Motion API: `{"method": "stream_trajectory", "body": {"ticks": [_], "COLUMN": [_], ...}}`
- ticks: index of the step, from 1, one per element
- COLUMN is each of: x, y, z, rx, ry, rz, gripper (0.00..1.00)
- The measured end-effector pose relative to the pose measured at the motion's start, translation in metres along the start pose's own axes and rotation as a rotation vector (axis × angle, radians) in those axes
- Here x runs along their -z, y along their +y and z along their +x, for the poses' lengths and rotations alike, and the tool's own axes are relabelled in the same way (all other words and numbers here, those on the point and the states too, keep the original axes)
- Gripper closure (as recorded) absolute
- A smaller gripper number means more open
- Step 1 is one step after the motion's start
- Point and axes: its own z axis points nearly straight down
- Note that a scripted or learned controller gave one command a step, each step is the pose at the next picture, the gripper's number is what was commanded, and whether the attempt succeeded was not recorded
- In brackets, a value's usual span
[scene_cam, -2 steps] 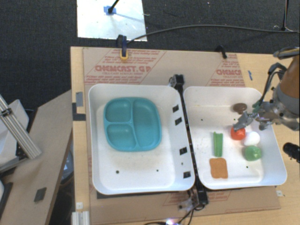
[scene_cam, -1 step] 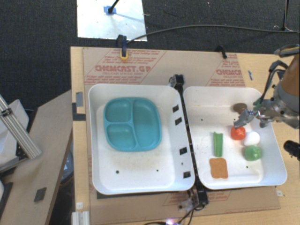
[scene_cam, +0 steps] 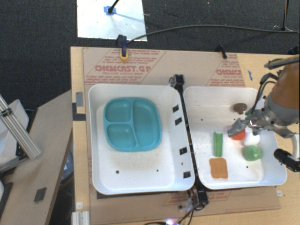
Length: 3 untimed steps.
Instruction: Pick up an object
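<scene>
A red object (scene_cam: 238, 135) lies in the right bin (scene_cam: 206, 102), touching a small white piece (scene_cam: 254, 138) – the claw (scene_cam: 238, 128) sits right over it, its grip impossible to tell. Nearby lie a green block (scene_cam: 252, 153), green stick (scene_cam: 218, 144), orange slab (scene_cam: 218, 168) and brown lump (scene_cam: 240, 108). The left bin (scene_cam: 98, 172) carries a teal divided plate (scene_cam: 132, 124).

Grey arm (scene_cam: 281, 108); orange band (scene_cam: 287, 87)

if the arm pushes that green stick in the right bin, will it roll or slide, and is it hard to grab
The green stick lies flat and apart from the orange piece, so a push along it would probably slide it; pushed sideways it may roll, if rounded. It looks narrow and stiff, likely light. Lying low on the bin floor, it may slip from a grasp.
</scene>
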Motion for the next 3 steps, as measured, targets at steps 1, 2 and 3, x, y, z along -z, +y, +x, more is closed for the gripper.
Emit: {"method": "stream_trajectory", "body": {"ticks": [1,2,3], "x": [-0.044,-0.082,-0.069], "y": [0.006,0.008,0.01], "z": [-0.003,-0.002,-0.002], "rx": [0.0,-0.001,0.001], "ry": [0.0,0.0,0.0], "rz": [-0.001,-0.007,-0.013], "gripper": [0.0,0.0,1.0]}}
